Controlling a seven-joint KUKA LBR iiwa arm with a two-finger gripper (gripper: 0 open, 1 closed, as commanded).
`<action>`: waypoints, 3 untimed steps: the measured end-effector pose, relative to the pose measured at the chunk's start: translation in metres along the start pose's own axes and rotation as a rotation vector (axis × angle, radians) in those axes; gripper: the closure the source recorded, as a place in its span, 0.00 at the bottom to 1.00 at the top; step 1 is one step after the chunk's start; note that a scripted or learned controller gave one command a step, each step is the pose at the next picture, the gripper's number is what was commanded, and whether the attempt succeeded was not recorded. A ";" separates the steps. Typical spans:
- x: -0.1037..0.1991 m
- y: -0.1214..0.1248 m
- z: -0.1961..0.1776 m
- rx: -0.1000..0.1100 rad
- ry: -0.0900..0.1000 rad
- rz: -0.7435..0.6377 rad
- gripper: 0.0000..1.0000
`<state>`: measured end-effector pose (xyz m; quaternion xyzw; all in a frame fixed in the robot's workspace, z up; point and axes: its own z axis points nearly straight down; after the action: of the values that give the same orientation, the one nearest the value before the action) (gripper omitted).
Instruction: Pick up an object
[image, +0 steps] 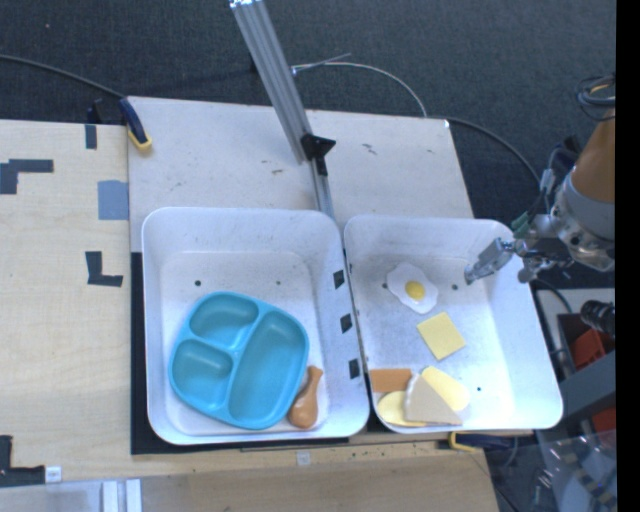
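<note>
Worktop (230, 150): pale board carrying two shallow white bins side by side. Left bin (160, 300): one blue divided plate (240, 358) with three compartments, lying flat toward the near side; one brown toy drumstick (307, 398) just beside the plate's near right edge, close to touching it. Right bin (500, 330): one toy fried egg (412, 290), white with yellow yolk, toward the far left; one flat yellow cheese square (441, 335) near it, apart from the egg; at the near wall, a cluster of an orange block (390, 380), a pale yellow wedge (436, 393) and a yellow disc (395, 408) partly under the wedge, the three touching or overlapping. Claw (488, 262): at the end of the grey arm entering from the right, positioned over the far right part of the right bin, above bare bin floor and well apart from the egg. Its fingers are too small and dark to judge, so their spread cannot be told; nothing is seen between them. Task status: no object lifted; every item lies in its bin. Remaining, by estimate: choose an item, most plausibly the egg or cheese square as nearest, descend, close, raise.
</note>
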<state>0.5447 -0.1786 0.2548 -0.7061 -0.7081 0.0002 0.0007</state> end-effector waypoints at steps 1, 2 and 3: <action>-0.027 -0.003 0.071 0.007 0.000 0.005 0.00; -0.032 -0.021 0.167 -0.002 -0.001 0.004 0.00; -0.032 0.008 0.052 -0.009 -0.004 0.000 0.00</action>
<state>0.5526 -0.2105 0.2031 -0.7061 -0.7081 -0.0014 -0.0038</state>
